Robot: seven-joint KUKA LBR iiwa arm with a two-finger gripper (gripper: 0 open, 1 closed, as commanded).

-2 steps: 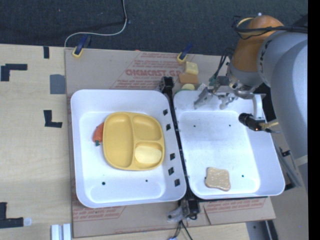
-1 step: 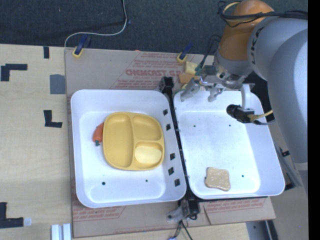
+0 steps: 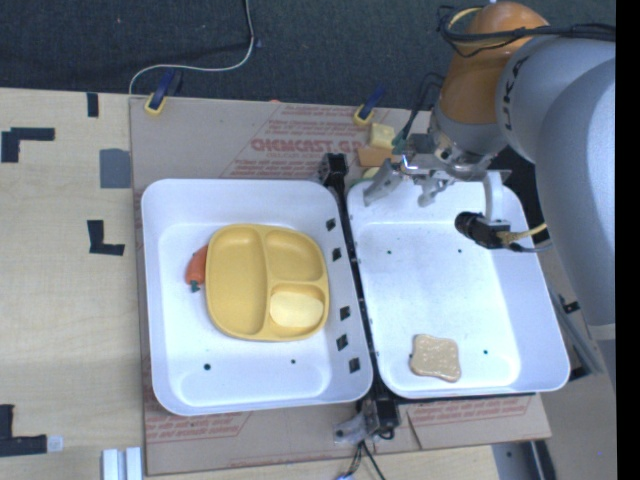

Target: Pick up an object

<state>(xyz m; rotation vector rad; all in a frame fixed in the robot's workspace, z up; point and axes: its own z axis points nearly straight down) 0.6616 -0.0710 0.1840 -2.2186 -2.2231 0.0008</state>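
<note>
Gripper (image 3: 404,185): fingers spread apart, nothing between them, above right bin's far edge.
Bread (image 3: 435,357): flat in right bin (image 3: 500,288), near front wall, well apart from gripper.
Left bin (image 3: 170,268): yellow tray (image 3: 266,280), orange thing (image 3: 197,266) partly beneath it.

The robot arm (image 3: 570,118) was smooth, rounded grey metal. An orange band (image 3: 480,63) ringed it above the wrist, at its ten o'clock. Thin black cables looped over the band.

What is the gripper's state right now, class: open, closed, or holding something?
Gripper: open, holding nothing, above the far edge of the right bin; the toast-like piece lies apart at the bin's near side.
</note>
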